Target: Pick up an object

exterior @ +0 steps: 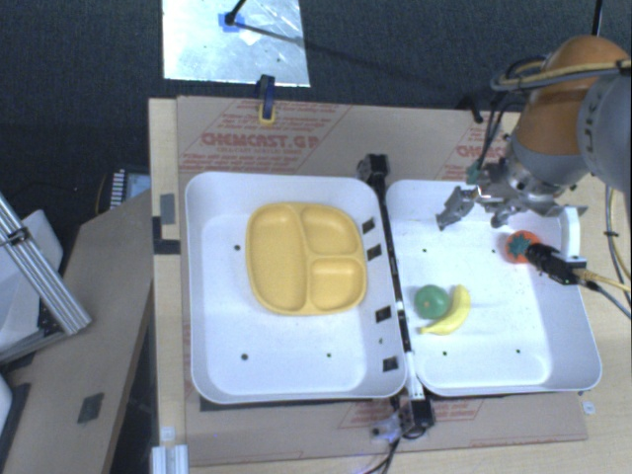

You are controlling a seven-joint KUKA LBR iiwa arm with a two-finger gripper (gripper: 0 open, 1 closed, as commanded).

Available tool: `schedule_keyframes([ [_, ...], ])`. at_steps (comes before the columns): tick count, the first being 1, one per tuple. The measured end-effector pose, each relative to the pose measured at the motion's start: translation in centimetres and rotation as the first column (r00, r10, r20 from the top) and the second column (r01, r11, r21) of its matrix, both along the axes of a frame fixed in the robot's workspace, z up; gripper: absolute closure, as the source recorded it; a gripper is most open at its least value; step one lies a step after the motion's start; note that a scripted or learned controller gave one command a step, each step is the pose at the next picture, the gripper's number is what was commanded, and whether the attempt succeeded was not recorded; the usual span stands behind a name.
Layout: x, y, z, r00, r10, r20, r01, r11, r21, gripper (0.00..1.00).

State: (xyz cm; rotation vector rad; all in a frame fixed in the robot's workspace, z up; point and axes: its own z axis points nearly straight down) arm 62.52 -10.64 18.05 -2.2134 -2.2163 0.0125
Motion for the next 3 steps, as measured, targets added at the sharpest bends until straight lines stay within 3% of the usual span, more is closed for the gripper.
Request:
schedule_keyframes([
  [1,0.3,0.0,0.8,1.0,0.002,0.013,-0.002,1.0,-0.001,0.0],
  [3,0.5,-0.7,-9.8,1.0,-0.001,0.011,0.001,1.0,-0.001,0.0],
])
